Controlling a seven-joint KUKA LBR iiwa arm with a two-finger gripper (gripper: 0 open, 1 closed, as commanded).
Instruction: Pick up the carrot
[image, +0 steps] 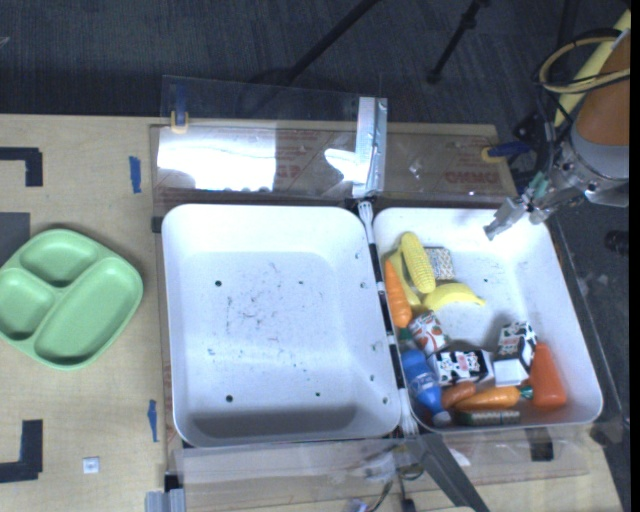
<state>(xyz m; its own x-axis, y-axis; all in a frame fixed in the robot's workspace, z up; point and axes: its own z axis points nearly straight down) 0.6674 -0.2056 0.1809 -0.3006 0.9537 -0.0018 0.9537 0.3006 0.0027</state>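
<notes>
The right bin (575, 330) holds a pile of toy foods. An orange, tapered carrot (547, 378) lies near its front right corner. Another long orange piece (397, 294) lies along the bin's left wall, and a third orange piece (487, 397) rests at the front. My gripper (499, 225) hangs over the bin's back right corner, well away from the carrot and not touching any item. Nothing is seen in it.
A yellow corn cob (417, 262), a yellow fruit (452, 296), a blue bottle (421, 378) and small cartons (462, 364) crowd the right bin. The left bin (180, 300) stands beside it. A green divided plate (66, 297) sits at far left. A clear panel (270, 150) stands behind the bins.
</notes>
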